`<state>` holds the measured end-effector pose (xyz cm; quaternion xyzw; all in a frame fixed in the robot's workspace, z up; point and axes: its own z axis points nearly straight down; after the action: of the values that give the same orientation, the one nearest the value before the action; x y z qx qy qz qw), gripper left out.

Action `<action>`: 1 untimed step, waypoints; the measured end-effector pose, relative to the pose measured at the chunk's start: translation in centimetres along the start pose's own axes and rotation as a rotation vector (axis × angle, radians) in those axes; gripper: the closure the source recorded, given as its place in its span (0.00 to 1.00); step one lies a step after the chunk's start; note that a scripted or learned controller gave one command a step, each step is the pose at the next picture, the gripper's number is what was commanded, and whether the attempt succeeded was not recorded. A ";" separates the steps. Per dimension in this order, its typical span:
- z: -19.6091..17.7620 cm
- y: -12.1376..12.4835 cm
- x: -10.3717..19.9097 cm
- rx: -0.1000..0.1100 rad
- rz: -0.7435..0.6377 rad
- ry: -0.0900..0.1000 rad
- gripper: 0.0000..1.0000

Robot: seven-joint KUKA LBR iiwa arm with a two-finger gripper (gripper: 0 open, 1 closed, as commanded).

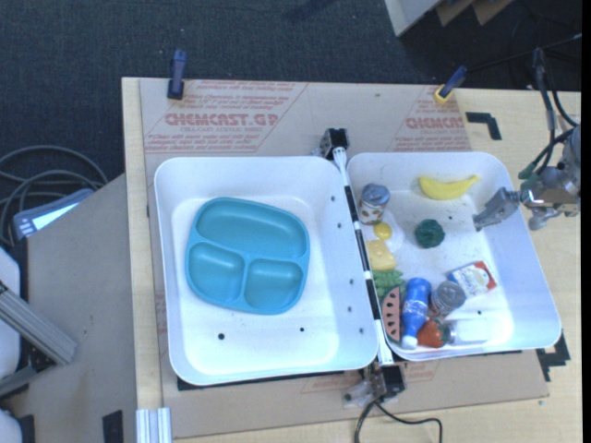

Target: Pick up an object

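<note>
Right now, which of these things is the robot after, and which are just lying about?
Candidates for picking, all in the right bin: banana, green ball, can, blue bottle, watermelon slice, packet.

Just lying about: blue tray, left bin, clamps.

The brown board [305, 118] on the table carries red print near its far edge. At the far left corner it reads "CHEMCAST G.P", with smaller lines too small to read. The same print near the far right corner is partly covered. Labels on the small things cannot be read.
</note>
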<state>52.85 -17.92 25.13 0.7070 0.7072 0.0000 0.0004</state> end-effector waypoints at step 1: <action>11.0 -2.5 4.6 0.003 0.000 0.002 0.00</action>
<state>50.38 -13.34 14.10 0.7071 0.7072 -0.0004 -0.0012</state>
